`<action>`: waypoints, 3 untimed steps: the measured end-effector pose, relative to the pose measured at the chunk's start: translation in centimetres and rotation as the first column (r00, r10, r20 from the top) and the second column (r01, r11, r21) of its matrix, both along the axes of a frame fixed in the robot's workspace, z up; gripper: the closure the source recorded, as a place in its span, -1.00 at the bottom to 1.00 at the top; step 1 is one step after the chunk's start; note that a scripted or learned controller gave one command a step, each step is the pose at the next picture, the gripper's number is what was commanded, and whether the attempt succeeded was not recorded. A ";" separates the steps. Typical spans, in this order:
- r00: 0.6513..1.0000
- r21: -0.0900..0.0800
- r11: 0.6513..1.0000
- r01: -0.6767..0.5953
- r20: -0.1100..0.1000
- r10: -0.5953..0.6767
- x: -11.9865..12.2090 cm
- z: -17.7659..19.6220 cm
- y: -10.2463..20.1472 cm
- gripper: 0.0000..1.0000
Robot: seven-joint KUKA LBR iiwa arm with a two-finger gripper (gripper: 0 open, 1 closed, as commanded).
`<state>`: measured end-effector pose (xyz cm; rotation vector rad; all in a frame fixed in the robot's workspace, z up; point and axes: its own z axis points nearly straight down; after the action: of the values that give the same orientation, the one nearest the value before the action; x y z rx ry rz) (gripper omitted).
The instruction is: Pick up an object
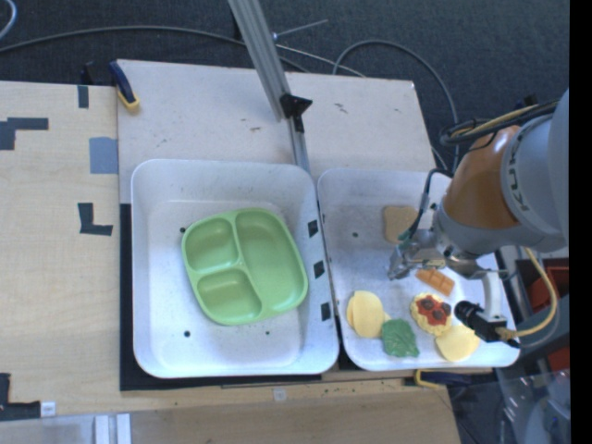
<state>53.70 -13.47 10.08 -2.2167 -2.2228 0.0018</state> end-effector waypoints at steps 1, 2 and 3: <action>1.000 -0.002 1.000 0.001 0.007 -0.001 0.7 6.1 0.1 1.00; 1.000 -0.002 1.000 0.001 0.007 -0.001 0.9 11.4 0.1 1.00; 1.000 0.000 1.000 -0.003 0.003 0.003 0.7 12.1 4.7 1.00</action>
<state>54.45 -8.76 22.21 -2.2141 -2.2277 -0.0014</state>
